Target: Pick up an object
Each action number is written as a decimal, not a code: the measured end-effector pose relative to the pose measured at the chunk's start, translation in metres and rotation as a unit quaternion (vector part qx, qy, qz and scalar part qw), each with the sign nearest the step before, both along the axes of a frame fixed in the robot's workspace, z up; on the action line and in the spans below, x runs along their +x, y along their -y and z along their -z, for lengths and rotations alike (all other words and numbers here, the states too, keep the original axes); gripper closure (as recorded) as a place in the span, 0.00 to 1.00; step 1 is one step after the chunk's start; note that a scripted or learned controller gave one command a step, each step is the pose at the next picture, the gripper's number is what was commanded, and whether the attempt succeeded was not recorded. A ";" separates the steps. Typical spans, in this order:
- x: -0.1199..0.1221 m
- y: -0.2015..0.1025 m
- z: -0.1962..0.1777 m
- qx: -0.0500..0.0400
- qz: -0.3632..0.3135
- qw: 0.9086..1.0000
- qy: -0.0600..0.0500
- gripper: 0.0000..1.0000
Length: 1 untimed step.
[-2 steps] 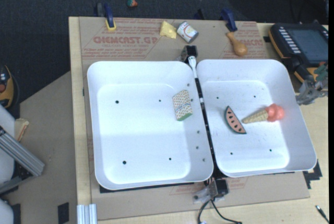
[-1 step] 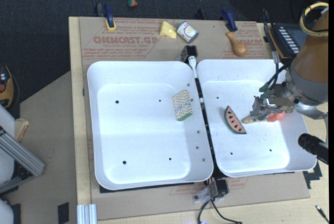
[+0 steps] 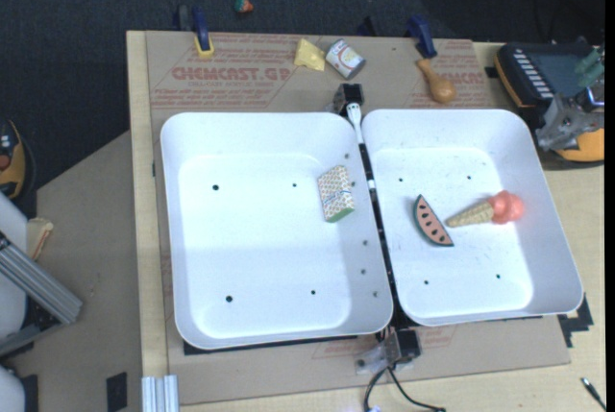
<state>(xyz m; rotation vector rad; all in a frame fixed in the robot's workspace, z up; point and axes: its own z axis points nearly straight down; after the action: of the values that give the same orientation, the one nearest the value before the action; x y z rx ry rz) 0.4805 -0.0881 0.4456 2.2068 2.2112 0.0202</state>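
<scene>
Two white bins (image 3: 192,304) on the worktop (image 3: 250,79).
Left: small carton (image 3: 335,193). Right: watermelon slice (image 3: 432,221), ice-cream cone (image 3: 487,210). End effector state: cannot tell.

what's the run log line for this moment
left bin: carton | right bin: watermelon slice, ice cream cone | nothing lifted yet

left bin (image 3: 192,237) mostly bare beyond the carton (image 3: 335,193); watermelon slice (image 3: 433,221) touches cone (image 3: 485,210).

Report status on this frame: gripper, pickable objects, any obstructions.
Left bin: small carton near right wall. Right bin: watermelon slice, ice cream cone, close together, apart. Nothing atop them.
</scene>
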 end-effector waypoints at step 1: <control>-0.004 -0.076 0.173 0.003 -0.002 1.000 -0.020 1.00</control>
<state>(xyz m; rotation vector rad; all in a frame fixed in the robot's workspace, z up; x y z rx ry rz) 0.4770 -0.0116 0.2723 2.2250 2.2389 -0.0168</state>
